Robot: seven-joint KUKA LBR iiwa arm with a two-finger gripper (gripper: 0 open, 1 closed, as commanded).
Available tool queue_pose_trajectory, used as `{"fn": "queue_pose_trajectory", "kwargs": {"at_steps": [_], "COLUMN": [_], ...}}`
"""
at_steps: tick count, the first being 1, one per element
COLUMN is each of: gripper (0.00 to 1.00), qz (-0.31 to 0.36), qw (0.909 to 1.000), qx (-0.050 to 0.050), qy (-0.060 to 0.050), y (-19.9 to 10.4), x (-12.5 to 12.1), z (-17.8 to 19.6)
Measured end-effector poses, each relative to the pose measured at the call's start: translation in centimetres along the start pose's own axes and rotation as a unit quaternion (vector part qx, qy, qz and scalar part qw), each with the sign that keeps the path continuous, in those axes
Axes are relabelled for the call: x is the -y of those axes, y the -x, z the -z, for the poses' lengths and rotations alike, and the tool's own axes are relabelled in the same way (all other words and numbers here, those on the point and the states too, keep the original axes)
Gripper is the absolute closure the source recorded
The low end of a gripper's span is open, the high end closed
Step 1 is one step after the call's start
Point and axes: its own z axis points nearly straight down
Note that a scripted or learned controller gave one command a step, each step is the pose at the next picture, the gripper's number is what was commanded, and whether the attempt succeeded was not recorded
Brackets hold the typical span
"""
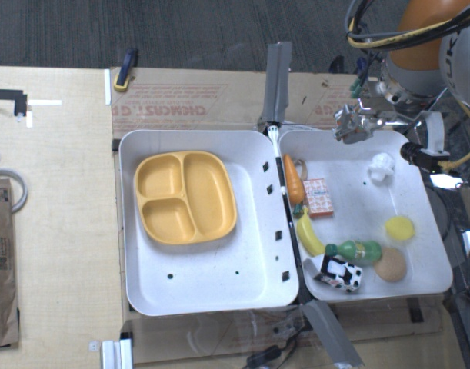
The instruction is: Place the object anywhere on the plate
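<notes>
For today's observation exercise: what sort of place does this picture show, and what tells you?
Most likely a robotics lab test bench, not a kitchen. A cabled robot arm's gripper hangs over two white bins, one with a yellow divided plate, the other with toy food such as a carrot and banana.

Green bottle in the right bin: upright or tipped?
Tipped. The green bottle lies on its side on the bin floor, between banana and brown ball.

arm (438, 21) cut off at top right edge, brown bag (1, 260) cropped at left, tool (356, 125) fingers unclear
</notes>
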Motion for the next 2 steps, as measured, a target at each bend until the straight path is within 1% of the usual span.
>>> {"fn": "queue_pose_trajectory", "kwargs": {"at_steps": [1,2], "gripper": [1.0,1.0], "qz": [0.106,0.14], "qw": [0.9944,0.9901], "qx": [-0.001,-0.001], "qy": [0.001,0.0], "y": [-9.9,-16.5], "x": [2.7,8.5], "z": [-0.2,-1.1]}}
